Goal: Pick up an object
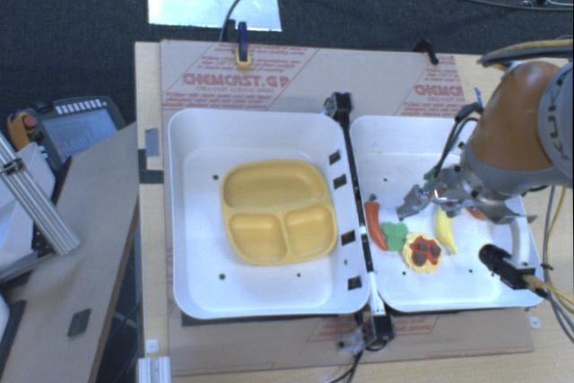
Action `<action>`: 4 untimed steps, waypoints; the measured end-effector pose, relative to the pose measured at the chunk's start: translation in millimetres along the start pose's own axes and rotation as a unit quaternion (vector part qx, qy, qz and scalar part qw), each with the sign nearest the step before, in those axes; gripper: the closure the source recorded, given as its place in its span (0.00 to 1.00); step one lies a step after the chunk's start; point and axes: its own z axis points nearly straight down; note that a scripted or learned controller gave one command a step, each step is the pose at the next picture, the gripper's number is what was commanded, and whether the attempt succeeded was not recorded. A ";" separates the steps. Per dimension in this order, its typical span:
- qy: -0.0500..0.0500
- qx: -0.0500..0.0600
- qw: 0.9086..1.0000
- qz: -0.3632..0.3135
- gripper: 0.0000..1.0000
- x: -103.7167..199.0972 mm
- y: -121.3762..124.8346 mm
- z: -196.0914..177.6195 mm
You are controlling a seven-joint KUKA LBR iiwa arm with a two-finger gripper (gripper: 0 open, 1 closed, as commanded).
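Observation:
In the right bin (395,139), my gripper (414,201) hangs low over the middle of the floor, reaching in from the right. Just below it lie several toy foods. A yellow banana (445,230) sits under the wrist. A round pizza-like piece (422,252) with red and dark spots lies in front of it. A green leafy piece (395,235) and an orange-red carrot (372,214) lie to the left, near the bin's left wall. A small red piece (476,213) peeks out from beneath the arm. Nothing is visibly held.
The left bin (193,193) holds a yellow divided tray (277,210) with three compartments. A black-clipped ridge (350,193) separates the two bins. The arm's orange band (511,130) looms over the right bin's right side.

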 end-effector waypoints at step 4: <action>-0.001 -0.004 1.000 0.000 1.00 -2.9 1.4 11.2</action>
